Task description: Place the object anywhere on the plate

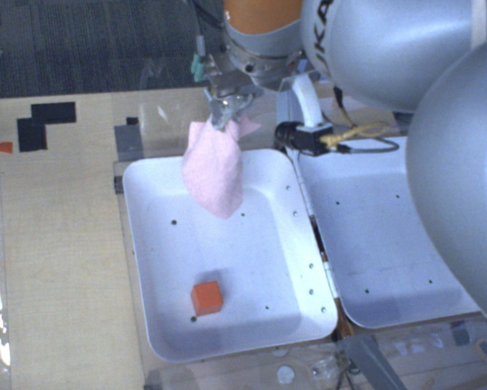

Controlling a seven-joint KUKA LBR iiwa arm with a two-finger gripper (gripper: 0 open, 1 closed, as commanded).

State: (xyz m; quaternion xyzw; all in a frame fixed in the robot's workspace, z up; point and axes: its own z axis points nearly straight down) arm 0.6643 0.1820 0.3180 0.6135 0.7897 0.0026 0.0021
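Observation:
A pink cloth [213,176] hangs from my gripper [227,115] over the far part of the left white bin [168,338]. The fingers are pinched on the cloth's top edge, and the cloth droops freely below them, above the bin floor. A small orange block [207,298] lies on the floor of the same bin, toward its near left.
The right white bin [396,303] sits beside the left one, partly covered by the grey arm [400,32]. Black blocks [43,123] and a small orange square [4,148] lie on the wooden bench to the far left.

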